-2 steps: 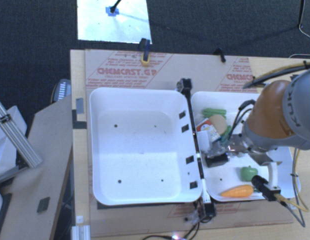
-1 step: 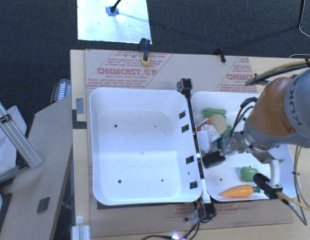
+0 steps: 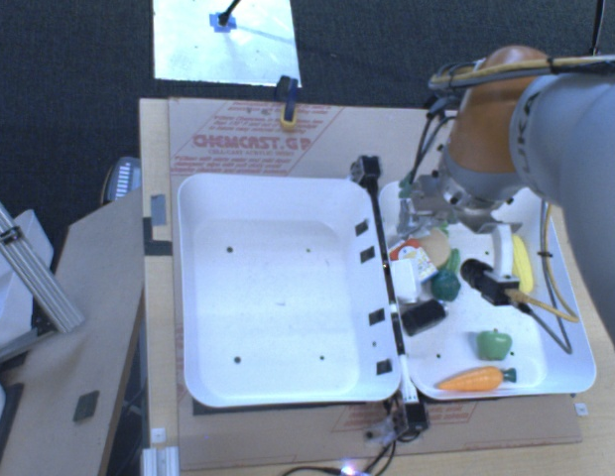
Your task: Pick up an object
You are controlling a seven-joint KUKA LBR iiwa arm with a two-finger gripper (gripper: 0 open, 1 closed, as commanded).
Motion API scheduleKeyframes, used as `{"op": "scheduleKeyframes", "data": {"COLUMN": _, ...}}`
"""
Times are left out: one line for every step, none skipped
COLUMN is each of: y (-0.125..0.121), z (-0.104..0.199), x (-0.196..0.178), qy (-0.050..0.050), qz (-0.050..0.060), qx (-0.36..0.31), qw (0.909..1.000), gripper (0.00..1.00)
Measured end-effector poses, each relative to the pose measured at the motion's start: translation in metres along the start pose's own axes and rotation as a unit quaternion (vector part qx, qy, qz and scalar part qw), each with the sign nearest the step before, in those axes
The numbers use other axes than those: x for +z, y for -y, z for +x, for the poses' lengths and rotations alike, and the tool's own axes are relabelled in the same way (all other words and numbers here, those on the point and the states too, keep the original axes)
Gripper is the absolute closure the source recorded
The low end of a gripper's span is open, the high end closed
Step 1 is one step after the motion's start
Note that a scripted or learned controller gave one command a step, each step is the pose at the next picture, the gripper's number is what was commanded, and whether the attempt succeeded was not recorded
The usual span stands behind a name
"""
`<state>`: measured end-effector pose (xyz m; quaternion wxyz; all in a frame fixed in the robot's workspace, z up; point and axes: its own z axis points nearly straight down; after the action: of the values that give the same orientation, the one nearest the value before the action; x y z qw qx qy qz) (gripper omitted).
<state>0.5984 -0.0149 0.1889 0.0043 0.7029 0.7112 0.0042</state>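
**Gripper low over the crowded corner, its opening hidden from me**

On my screen the lower end of the gripper (image 3: 419,228) was hard to read. The wrist of the arm (image 3: 575,137) stood over it, and grey metal and cables ran together there. So I could not tell whether the gripper was open or closed, nor whether it touched or held anything.

Right at the tip of the tool lay a red and white carton (image 3: 411,264). Just beside it, on the side toward the arm, was a tan object (image 3: 438,250). Its upper part was covered by the gripper, and I could not name its kind. Both were so close to the tool that I could not judge contact.

A little further from the tip, toward the camera, a dark green object (image 3: 446,286) sat just beside the carton. Its shape was too small for me to make out. Further again from the tool, a black object (image 3: 424,316) lay near the wall between the two bins.

Well apart from the gripper were a green pepper (image 3: 494,344) and, farthest of all, a carrot (image 3: 469,380). A banana (image 3: 524,266) lay on the arm's side of the tool, partly hidden behind robot parts.

All these things were in the right bin (image 3: 446,350), the one under the gripper. The left bin (image 3: 278,305) was on the tool's other side, away from the arm.
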Motion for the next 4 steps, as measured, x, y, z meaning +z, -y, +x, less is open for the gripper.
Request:
{"op": "scheduleKeyframes", "data": {"y": -0.037, "z": 0.021, "x": 0.004, "qy": 0.0, "qz": 0.003, "qx": 0.002, "qw": 1.0, "gripper": 1.0}}
{"op": "scheduleKeyframes", "data": {"y": -0.035, "z": 0.019, "x": 0.005, "qy": 0.0, "qz": 0.005, "qx": 0.003, "qw": 1.0, "gripper": 0.0}}
{"op": "scheduleKeyframes", "data": {"y": -0.019, "z": -0.01, "x": 0.05, "qy": -0.008, "qz": 0.004, "qx": -0.002, "qw": 1.0, "gripper": 0.0}}
{"op": "scheduleKeyframes", "data": {"y": -0.02, "z": 0.002, "x": 0.04, "qy": -0.02, "qz": 0.005, "qx": -0.007, "qw": 0.9998, "gripper": 1.0}}
